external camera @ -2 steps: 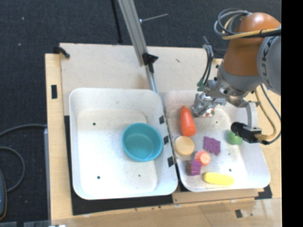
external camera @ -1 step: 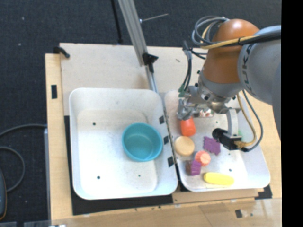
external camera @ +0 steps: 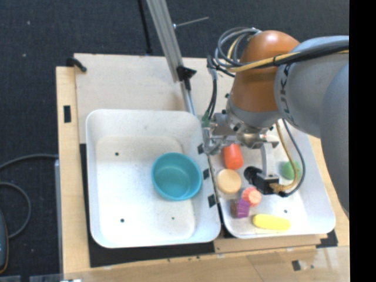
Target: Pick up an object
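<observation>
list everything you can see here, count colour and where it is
bins: 2, white, side by side on the bench
bowl: 1, teal blue, left bin, near its right wall
cylinder: 1, orange-red, right bin, under the wrist
round block: 1, tan, right bin, below the cylinder
purple block: 1, purple, right bin, near the front
pink piece: 1, pink-red, beside the purple block
banana shape: 1, yellow, right bin, front
green object: 1, green, right bin, partly hidden by cables
arm: 1, grey with orange band, over the right bin
</observation>
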Tool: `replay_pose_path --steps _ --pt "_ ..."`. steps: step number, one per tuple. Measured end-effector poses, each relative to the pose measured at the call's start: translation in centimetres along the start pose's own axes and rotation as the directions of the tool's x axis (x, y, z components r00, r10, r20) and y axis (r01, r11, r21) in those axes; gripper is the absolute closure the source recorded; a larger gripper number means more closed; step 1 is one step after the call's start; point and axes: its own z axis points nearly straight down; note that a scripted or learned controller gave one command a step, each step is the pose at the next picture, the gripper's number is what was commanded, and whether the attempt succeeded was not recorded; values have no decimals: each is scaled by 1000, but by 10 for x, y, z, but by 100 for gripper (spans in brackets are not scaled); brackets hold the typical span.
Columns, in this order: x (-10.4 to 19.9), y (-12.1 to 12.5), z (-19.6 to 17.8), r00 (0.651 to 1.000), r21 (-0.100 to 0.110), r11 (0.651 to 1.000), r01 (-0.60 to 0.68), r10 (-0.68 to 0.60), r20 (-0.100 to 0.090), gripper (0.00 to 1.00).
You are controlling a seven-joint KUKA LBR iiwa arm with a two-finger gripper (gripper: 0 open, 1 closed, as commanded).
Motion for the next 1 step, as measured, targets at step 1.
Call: replay_pose_path --steps 1 --pt "59 -5 -4 1000 -1 1000 3 -3 -2 100"
